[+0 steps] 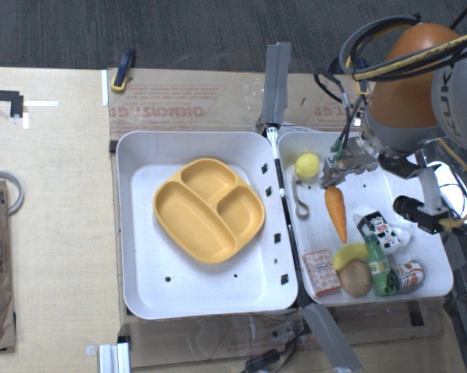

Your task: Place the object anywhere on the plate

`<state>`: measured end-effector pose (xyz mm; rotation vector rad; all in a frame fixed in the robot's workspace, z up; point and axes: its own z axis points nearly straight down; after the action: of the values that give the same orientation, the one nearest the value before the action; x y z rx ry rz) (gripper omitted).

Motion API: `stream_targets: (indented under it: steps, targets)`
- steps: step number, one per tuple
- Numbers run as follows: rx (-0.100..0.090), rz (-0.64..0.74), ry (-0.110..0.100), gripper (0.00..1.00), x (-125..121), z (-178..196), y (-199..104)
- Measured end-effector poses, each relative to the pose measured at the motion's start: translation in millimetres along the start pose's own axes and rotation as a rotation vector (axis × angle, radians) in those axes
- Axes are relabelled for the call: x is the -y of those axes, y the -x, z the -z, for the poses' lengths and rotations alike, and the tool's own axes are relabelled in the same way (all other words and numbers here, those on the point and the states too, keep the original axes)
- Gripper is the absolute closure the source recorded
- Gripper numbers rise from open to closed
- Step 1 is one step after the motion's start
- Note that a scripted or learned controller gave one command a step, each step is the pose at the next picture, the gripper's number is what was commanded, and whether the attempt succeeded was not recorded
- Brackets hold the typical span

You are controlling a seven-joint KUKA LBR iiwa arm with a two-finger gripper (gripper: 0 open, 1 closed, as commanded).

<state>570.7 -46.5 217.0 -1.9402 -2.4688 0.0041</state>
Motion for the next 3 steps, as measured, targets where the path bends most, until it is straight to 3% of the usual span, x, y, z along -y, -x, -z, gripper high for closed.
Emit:
stream_targets:
  steps: [1, 2, 3]
  targets:
    - [0.001, -0.001, -0.002, 1.00, -0.1, 7.6, 1.5]
    - [0.001, 0.043, 0.001, 1.00, -18.6, 34.3, 35.9]
    - [0.000, -0.068, -0.001, 1.00, -15.1, 0.8, 72.2]
